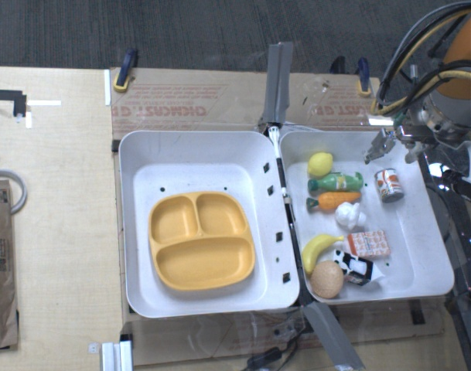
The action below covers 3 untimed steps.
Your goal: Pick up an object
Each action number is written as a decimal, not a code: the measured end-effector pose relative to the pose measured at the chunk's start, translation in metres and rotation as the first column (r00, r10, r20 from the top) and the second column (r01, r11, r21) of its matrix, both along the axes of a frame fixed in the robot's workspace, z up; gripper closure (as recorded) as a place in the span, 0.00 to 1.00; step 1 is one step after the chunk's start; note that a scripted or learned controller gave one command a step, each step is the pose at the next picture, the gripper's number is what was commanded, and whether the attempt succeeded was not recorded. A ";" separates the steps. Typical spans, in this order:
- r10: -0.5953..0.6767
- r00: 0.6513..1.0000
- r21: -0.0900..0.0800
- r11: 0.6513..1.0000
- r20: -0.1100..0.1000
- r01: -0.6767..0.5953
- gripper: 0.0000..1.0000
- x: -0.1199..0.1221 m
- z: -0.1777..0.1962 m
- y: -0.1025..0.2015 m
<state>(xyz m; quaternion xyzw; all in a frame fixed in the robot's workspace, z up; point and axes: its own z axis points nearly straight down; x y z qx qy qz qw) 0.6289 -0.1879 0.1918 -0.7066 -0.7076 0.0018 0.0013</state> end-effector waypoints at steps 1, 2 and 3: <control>0.028 1.000 0.011 1.000 0.001 -0.028 0.00 0.014 -0.101 -0.024; 0.030 1.000 0.003 1.000 0.001 -0.030 1.00 0.014 -0.093 -0.027; 0.033 0.999 0.008 0.999 -0.001 -0.033 0.00 0.014 -0.093 -0.024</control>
